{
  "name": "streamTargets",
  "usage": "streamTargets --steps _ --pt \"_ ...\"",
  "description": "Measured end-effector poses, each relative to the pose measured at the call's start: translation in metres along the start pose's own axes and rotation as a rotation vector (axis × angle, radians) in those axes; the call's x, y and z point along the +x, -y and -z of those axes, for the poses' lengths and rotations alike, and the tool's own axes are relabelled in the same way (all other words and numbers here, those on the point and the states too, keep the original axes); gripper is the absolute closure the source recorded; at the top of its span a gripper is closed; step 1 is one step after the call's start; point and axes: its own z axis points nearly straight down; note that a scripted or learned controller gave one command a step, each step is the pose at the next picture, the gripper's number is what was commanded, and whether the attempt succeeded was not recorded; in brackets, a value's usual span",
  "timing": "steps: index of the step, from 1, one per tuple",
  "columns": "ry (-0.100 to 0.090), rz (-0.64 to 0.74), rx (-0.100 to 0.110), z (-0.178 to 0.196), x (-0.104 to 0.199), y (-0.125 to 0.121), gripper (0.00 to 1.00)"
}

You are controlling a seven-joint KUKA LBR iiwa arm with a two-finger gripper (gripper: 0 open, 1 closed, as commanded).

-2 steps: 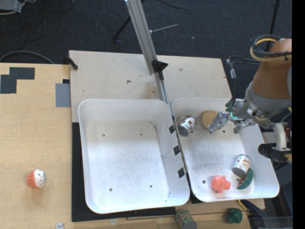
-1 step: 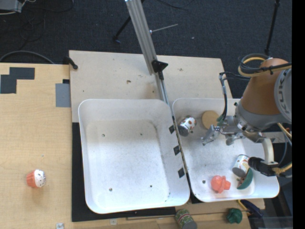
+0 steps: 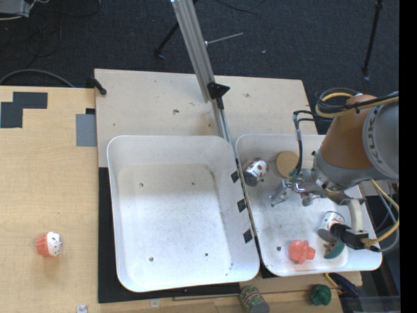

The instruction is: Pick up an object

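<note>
while the end effector (image 3: 296, 191) hovers in the right white bin (image 3: 273, 256), grip state indiscernible, it must next descend onto the pink crumpled object (image 3: 300, 251).

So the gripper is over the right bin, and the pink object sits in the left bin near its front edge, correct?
Not quite. The camera view shows the pink object in the right bin, near its front edge, not in the left bin. The gripper is indeed over the right bin.
</note>
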Motion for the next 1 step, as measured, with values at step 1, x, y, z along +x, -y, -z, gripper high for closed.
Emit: streamTargets --steps 1 --pt "0.002 -0.001 -0.006 -0.0212 0.0006 -0.0006 0.00"
